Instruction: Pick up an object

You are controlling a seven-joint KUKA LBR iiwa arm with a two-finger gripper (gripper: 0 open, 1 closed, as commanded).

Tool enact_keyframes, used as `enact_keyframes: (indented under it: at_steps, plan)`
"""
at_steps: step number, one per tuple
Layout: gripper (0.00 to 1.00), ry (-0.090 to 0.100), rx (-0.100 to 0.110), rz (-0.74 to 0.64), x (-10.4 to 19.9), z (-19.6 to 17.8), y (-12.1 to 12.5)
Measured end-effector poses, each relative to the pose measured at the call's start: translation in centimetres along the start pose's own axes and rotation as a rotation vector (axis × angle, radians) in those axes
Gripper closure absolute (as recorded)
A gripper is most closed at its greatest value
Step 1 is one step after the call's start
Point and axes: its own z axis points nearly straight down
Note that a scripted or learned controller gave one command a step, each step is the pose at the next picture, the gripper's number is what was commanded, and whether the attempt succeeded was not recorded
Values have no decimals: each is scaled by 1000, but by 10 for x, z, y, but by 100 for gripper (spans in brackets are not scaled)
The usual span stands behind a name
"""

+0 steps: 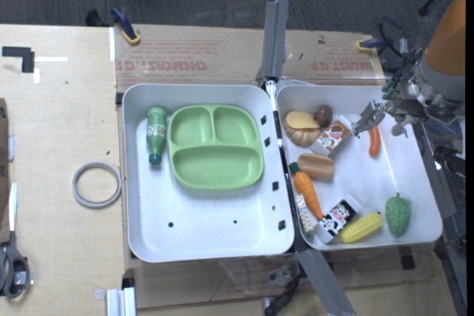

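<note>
Camera view, looking down at a slant on the worktop (59, 129): the arm (448, 48) comes in from the right edge, orange band up top, and its tool (379, 117) hangs over the far right part of the right bin (415, 181). Metal parts crowd the wrist, and whether the tool is spread or pressed together, I cannot tell. Nothing shows between its tips.

Just below the tool lies a small red-orange sausage (375, 142), long axis running near to far across the bin, its far end close under the tool; touching or just apart, hard to say.

Elsewhere in the right bin: a potato-like piece (300, 120) and a dark brown piece (323, 115) at the far left corner, a small printed carton (334, 137) tilted beside them, a hot dog bun (316, 166) below that. A carrot (308, 193) lies along the left wall, pointing toward the near edge. At the near edge sit a milk carton (337, 217), a corn cob (361, 227) lying slantwise, and a green bumpy fruit (398, 215) in the near right corner.

The left bin (207, 233) carries a green divided plate (216, 146) toward its far edge, with a green bottle (155, 134) just beside the plate's left side, long axis near to far.

On the worktop's left, a grey ring (97, 183) lies flat.
</note>
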Motion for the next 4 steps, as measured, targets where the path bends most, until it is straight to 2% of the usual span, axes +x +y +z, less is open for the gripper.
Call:
enact_keyframes:
  at_steps: [1,2,3,4]
  plan:
    - [0,0,-2,-329,-21,49,-64]
    - [0,-1,-3,-531,10,78,-12]
    - [0,-3,-6,-738,12,79,86]
    - [0,-6,-6,-912,38,137,90]
